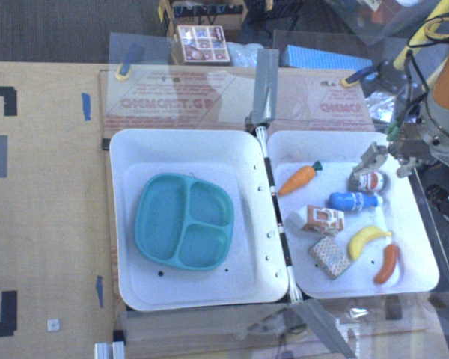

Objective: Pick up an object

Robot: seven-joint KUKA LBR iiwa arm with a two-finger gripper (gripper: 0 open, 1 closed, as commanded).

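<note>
Faintly, red lettering (unreadable) marks the cardboard sheet.

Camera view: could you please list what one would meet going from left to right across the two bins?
Teal plate → carrot → carton → blue bottle → banana → sausage. The checkered block and the small can overlap others in the order, so I left them out.
</note>
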